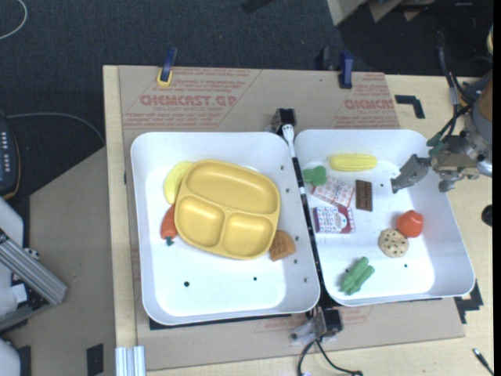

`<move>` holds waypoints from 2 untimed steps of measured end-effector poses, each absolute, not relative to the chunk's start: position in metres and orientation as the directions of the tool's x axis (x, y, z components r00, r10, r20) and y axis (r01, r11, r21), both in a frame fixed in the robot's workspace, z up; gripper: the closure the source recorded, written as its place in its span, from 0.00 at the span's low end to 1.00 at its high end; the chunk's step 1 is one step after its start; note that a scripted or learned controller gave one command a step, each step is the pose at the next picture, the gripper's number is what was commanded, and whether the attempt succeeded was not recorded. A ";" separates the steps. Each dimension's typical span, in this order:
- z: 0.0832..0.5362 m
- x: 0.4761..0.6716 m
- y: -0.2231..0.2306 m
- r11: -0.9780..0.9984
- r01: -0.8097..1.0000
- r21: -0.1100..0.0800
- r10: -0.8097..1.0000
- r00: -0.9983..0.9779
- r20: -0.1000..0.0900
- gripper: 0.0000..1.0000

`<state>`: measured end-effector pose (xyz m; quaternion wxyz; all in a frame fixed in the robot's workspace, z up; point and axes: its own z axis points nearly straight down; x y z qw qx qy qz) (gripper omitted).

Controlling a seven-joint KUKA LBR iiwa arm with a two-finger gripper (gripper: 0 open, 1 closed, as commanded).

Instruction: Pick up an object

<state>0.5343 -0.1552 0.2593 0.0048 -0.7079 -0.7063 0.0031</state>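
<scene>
Camera view showed no object in the grasp: the pickable things lay loose in the right bin (450, 233), right of centre in the frame. Nearest the gripper (427, 173) were the red tomato (409, 223) and the cookie (393, 243) just below it, with the brown chocolate bar (364, 195) and the yellow corn cob (353, 162) further left. A green bean pod (357, 276) sat near the bin's lower edge. The claw hung over the bin's upper right part with its two fingers spread and nothing between them. A good pick would probably have meant centring over the tomato, which stood apart from its neighbours, and descending straight so neither finger nudged the cookie. The left bin (149, 233) held a yellow divided plate (227, 208).
</scene>
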 end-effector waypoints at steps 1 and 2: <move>0.265 0.536 -0.155 0.000 1.000 0.000 1.000 0.000 0.000 0.00; 0.218 0.543 -0.157 0.000 1.000 -0.006 1.000 0.000 0.002 0.00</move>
